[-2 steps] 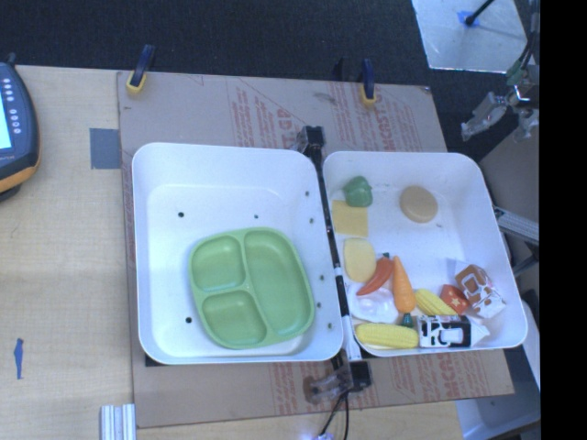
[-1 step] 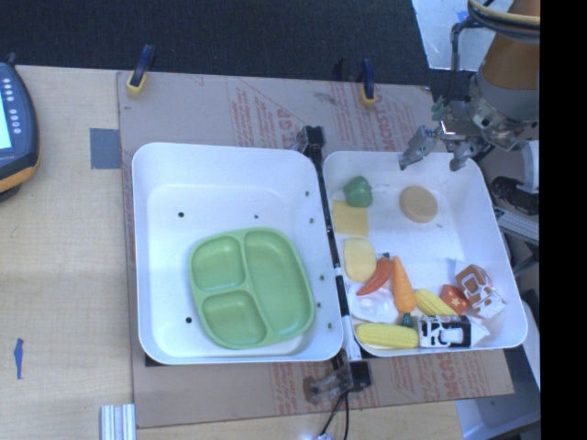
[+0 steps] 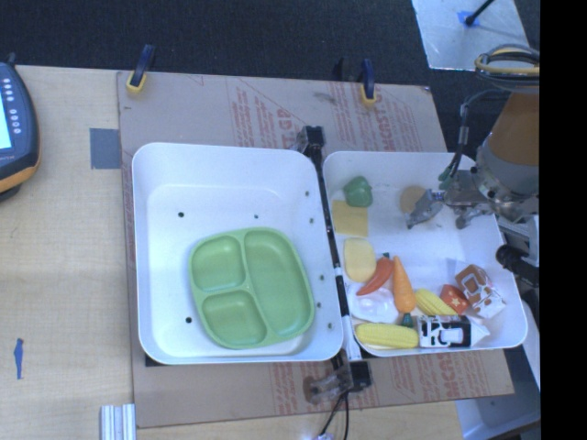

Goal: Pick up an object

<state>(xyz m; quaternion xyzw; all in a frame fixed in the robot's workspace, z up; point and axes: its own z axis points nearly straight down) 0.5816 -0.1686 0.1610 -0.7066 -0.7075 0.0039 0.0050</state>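
The right bin holds several toy foods: a green lump, a pale yellow square, a yellow piece, a red pepper, an orange carrot, two corn cobs, a black-and-white box and a red-and-white packet. A tan piece lies near the bin's far side. My gripper hangs open over the bin's far right part, its left finger just right of the tan piece. Nothing sits between the fingers.
The left bin holds a green divided plate. A handheld pendant lies at the bench's far left. Clamps stand along the far edge of the board.
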